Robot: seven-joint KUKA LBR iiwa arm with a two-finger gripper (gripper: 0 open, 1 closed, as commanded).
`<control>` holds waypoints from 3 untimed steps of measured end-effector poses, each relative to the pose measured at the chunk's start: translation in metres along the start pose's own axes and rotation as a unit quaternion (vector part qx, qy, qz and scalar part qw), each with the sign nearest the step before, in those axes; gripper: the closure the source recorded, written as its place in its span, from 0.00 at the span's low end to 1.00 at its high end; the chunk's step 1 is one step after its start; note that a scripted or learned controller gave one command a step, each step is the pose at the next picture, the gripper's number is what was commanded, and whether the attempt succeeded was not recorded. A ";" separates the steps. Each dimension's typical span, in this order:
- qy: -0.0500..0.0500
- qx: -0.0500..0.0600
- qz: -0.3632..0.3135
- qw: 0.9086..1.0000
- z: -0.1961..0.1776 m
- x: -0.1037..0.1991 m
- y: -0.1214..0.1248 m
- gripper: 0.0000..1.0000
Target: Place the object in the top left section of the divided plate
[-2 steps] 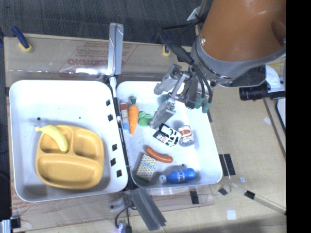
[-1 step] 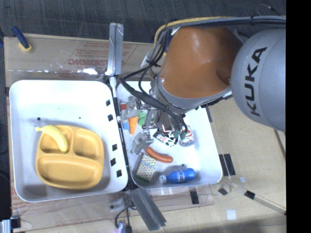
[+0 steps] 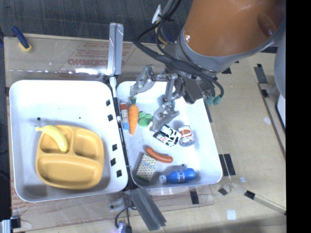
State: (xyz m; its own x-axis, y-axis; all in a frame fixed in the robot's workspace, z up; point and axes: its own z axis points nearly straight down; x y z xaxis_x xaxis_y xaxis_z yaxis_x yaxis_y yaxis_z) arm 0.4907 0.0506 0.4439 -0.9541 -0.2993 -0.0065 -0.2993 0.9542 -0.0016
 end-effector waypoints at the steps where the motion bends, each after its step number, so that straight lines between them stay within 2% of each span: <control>1: 0.000 0.001 -0.080 0.997 0.000 0.020 -0.080 0.00; 2: 0.000 0.001 -0.204 0.979 0.000 0.046 -0.137 0.00; 3: 0.001 0.000 -0.456 0.890 0.001 0.062 -0.191 0.00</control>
State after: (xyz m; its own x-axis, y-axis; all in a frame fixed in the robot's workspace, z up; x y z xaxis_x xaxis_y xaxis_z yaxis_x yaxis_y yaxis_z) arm 0.4890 -0.1497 0.4431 -0.3137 -0.9495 -0.0007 -0.9495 0.3137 -0.0059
